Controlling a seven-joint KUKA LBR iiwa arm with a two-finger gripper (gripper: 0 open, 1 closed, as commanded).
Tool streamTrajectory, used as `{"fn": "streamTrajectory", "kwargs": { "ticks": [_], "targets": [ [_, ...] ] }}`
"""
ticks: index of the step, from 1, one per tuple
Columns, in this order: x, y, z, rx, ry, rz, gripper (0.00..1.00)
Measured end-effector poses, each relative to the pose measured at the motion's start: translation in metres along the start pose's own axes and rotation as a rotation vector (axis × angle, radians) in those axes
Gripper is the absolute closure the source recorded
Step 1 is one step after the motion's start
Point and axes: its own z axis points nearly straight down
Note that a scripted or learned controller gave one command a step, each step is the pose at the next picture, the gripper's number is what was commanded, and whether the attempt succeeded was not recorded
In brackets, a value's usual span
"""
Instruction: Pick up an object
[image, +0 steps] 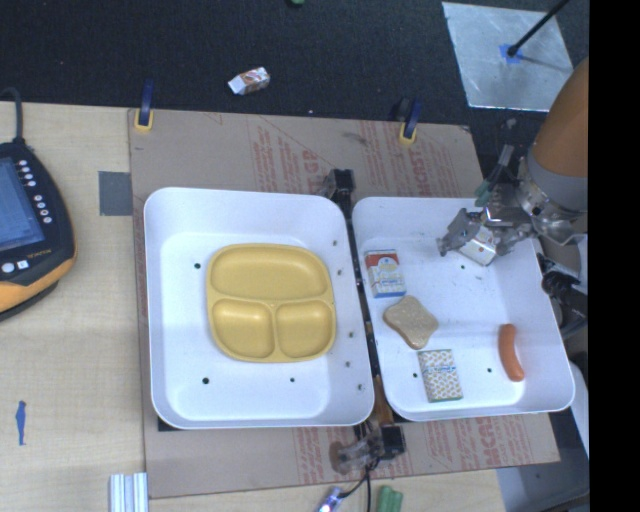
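Observation:
My gripper (462, 240) hangs over the upper middle of the right bin (535, 400), reaching in from the right, its fingers spread with nothing between them. Below and left of it lie a small red and white box (383, 273), a tan sponge-like piece (410, 321) and a small patterned packet (440, 375). An orange sausage-shaped toy (511, 352) lies near the bin's right edge. The left bin (170, 390) holds a yellow divided plate (271, 301).
A teach pendant (25, 225) lies on the bench at far left. Blue and yellow clamps (145, 110) (408, 118) pin the cardboard sheet at the back. A crumpled wrapper (249, 81) lies on the dark floor beyond.

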Motion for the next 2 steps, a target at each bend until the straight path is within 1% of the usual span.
{"fn": "streamTrajectory", "kwargs": {
  "ticks": [1,2],
  "targets": [
    [0.033,-0.003,0.078,0.003,-0.001,-0.002,0.0],
    [0.019,-0.027,0.123,0.002,-0.001,-0.002,0.0]
  ]
}}
